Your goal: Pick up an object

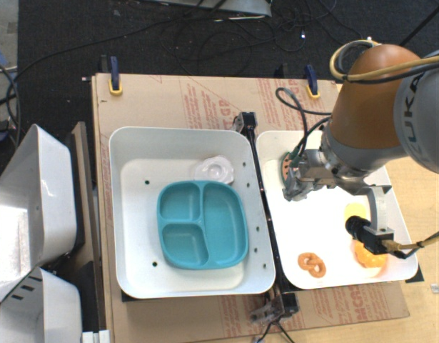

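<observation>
The grey arm with its orange band (pixel 372 70) enters from the upper right of the frame and bends down over the right-hand shallow white bin (pixel 305 277). Its pincer (pixel 296 184) hangs low in the upper left part of that bin, close to the bin's left wall; the wrist and cabling cover the tips, so I cannot tell how the pincer is set or whether anything is in it.

In the lower middle of the right bin lies a small orange pretzel-shaped toy (pixel 312 264), well apart from the pincer. At the bin's lower right sits an orange rounded object (pixel 369 257), partly covered by a black fitting (pixel 369 236) on the arm, and just above it a pale yellow object (pixel 356 211) shows beside that fitting.

The left-hand shallow white bin (pixel 133 191) holds a teal plastic plate with three compartments (pixel 202 224), lying flat near the bin's centre. A clear, round plastic lid-like piece (pixel 213 168) rests just above the plate's upper edge, touching or nearly touching it.

Both bins stand side by side on a brown cardboard-covered tabletop (pixel 183 98), with blue and yellow clamps (pixel 115 77) at its upper edge.
</observation>
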You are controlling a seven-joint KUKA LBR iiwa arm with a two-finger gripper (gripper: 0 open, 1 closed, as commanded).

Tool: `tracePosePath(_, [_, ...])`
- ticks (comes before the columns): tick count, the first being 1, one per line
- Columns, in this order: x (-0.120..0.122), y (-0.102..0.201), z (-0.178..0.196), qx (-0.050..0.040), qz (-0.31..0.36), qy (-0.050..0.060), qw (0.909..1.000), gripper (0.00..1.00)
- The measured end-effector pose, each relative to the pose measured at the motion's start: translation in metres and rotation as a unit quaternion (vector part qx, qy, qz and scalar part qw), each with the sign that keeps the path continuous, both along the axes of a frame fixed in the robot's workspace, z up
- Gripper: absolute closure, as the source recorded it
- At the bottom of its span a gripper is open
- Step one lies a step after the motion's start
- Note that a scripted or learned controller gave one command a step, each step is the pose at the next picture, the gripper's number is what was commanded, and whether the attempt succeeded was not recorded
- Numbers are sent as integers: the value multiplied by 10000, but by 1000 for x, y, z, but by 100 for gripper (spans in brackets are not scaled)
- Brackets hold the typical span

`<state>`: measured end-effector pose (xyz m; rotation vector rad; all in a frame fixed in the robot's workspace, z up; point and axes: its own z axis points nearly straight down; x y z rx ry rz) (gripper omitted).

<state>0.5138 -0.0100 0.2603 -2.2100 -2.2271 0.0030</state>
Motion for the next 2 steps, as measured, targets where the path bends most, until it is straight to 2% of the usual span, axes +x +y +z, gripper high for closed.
tracePosePath(2, [-3,107,-31,-4,4,4,10000,100])
